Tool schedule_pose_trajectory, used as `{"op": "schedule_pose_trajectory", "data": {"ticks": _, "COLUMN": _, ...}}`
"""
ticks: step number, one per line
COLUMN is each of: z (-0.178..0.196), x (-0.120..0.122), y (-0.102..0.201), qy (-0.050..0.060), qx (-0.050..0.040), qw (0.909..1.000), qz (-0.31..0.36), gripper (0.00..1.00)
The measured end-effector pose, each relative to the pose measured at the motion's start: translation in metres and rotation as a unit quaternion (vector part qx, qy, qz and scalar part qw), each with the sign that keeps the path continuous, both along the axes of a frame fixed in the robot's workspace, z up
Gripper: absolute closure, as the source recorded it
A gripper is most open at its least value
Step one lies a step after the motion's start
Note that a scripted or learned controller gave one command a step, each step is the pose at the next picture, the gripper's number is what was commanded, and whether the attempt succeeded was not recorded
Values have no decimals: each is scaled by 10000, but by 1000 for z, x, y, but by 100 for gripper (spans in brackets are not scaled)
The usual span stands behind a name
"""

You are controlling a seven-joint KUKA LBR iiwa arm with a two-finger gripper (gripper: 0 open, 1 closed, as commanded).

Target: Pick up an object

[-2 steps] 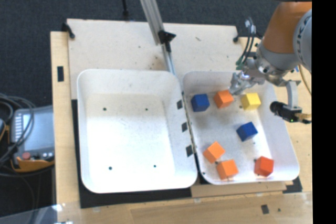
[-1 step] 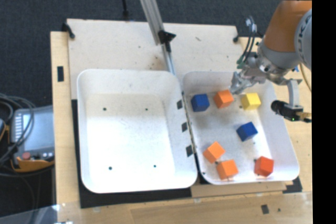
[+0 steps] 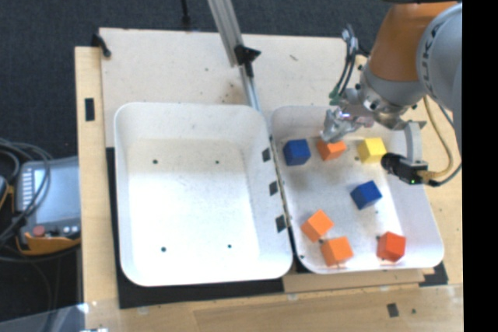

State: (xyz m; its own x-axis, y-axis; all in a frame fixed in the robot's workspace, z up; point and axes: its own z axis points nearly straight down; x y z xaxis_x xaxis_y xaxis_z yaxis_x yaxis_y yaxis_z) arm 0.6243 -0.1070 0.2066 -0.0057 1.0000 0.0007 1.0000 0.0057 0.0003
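White right-hand bin (image 3: 412, 245) lies under the gripper (image 3: 336, 130), which sits right over a small orange cube (image 3: 332, 150); whether it grips I cannot tell. A blue cube (image 3: 296, 152) lies just left. Best to descend squarely, clear of it.

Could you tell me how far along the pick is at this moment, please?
Done: the gripper has reached the right bin and sits right over an orange block near its far edge. In hand: nothing visibly lifted; that block seems to rest on the bin floor. Left: grasping and raising it. The other blocks, including the yellow block, lie untouched.
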Motion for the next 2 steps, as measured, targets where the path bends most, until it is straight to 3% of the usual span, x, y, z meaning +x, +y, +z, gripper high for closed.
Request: {"op": "schedule_pose_trajectory", "data": {"ticks": 2, "z": 29, "x": -13, "y": 98, "qy": -14, "qx": 7, "qw": 10000, "qz": 14, "gripper": 100}}
